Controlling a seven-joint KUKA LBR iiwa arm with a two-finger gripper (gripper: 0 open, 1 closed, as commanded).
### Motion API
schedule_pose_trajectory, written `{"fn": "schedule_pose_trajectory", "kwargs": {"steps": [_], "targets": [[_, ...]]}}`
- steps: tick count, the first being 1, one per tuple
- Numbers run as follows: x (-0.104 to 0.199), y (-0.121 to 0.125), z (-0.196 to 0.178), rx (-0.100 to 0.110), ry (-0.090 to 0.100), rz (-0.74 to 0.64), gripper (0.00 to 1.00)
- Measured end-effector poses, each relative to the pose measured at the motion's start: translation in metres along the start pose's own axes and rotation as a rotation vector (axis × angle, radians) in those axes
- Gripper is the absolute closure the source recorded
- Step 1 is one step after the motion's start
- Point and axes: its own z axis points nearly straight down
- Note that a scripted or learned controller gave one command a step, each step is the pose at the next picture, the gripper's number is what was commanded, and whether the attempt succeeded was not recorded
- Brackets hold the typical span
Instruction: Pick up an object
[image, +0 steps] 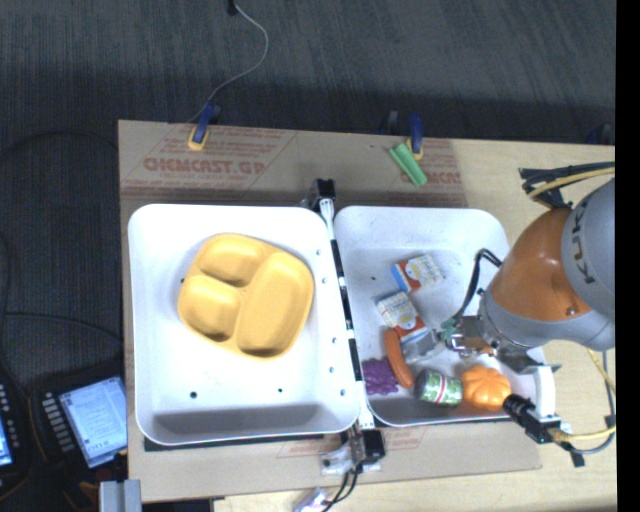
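Note:
The right bin (455, 225) holds a cluster of small objects in its near half. A white and orange carton (420, 270) lies in the middle, with a second small carton (397, 308) beside it. An orange sausage (397, 362) lies next to purple grapes (378, 377). A green can (437, 389) rests on its side against an orange pumpkin (484, 389). My gripper (436, 340) is low in this bin, just above the can and right of the sausage, largely covered by the orange-banded wrist (535, 280).
The left bin (160, 400) holds a large yellow lumpy object (247, 293) in its middle. A green marker (408, 164) and blue clips lie on the cardboard behind the bins. Cables (555, 180) run at the right, and a small screen (90, 415) sits at the lower left.

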Motion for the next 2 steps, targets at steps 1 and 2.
{"fn": "schedule_pose_trajectory", "kwargs": {"steps": [1,2], "targets": [[0.0002,0.0020,-0.0109,-0.004,0.000,0.000,1.00],[0.0003,0.0018,-0.0108,-0.004,0.001,-0.001,0.00]]}}
